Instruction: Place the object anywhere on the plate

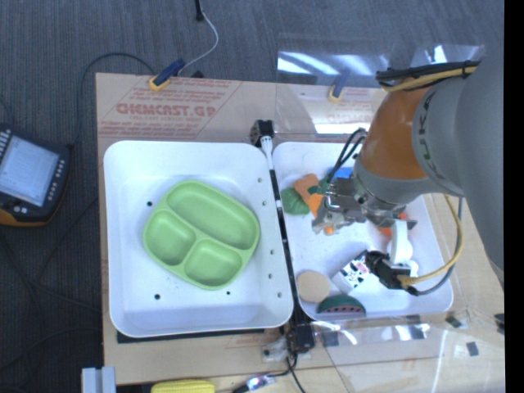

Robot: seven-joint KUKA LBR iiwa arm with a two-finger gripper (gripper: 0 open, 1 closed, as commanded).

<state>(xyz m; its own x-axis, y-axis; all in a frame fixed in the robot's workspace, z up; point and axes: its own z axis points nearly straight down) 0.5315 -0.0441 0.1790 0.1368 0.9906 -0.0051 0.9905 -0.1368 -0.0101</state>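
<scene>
The gripper (329,212) hung low in the right bin (426,301) beside an orange toy (309,188); its opening couldn't be told; the green plate (201,233) lay in the left bin (131,301)

plate (201,234) in left bin (131,301), toys scattered in right bin (434,297), handheld screen (29,174) on floor far left

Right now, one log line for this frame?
arm: over right bin | gripper: near orange toy, grasp unclear | plate: left bin, nothing on it
</scene>
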